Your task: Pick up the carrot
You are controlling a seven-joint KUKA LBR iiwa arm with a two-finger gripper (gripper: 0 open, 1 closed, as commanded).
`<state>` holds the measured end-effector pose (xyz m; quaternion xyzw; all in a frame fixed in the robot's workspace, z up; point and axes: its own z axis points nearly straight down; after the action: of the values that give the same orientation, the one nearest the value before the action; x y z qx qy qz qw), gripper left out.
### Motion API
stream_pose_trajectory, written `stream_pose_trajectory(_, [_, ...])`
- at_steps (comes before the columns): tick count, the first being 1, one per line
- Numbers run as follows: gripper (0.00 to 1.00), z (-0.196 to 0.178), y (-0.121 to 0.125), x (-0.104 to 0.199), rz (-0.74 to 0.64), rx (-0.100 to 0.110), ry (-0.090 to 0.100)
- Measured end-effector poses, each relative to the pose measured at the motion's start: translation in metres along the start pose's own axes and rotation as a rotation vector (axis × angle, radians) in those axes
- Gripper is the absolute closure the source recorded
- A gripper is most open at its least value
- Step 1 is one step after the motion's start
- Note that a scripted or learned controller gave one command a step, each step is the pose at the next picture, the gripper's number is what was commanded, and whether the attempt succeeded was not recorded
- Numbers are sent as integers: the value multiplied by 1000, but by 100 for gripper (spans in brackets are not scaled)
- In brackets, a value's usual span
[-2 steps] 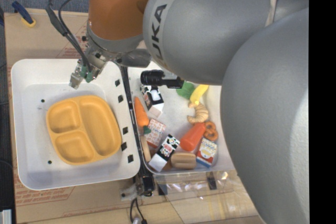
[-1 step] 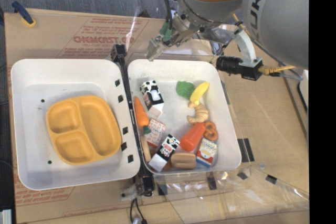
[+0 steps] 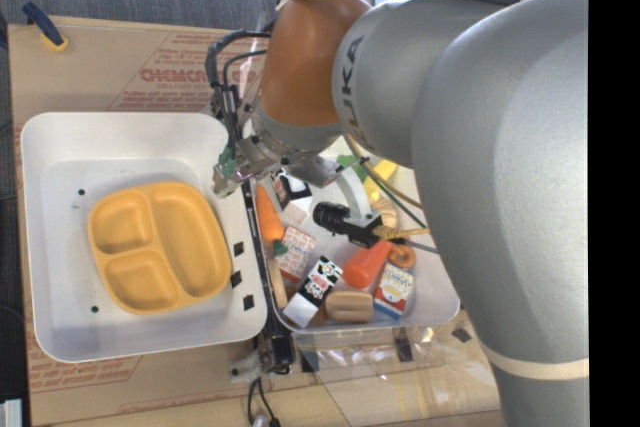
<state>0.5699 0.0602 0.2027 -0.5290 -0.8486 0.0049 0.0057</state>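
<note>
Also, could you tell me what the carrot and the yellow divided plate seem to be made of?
The carrot looks like moulded toy plastic: even orange, smooth, fairly matte. The yellow divided plate looks like rigid plastic too: uniform colour, rounded moulded compartments, a soft sheen. Look alone cannot confirm either.

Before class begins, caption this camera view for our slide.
Grey arm over right bin, claw near the carrot; yellow plate in left bin.

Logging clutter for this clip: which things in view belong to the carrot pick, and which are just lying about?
Job: carrot; right bin holding it.
Lying about: yellow divided plate; left bin; cow-print carton; orange bottle; tan block.
</note>
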Motion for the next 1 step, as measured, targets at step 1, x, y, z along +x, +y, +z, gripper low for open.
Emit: stream_pose_trajectory(1, [100, -68, 29, 91, -113, -20, -4])
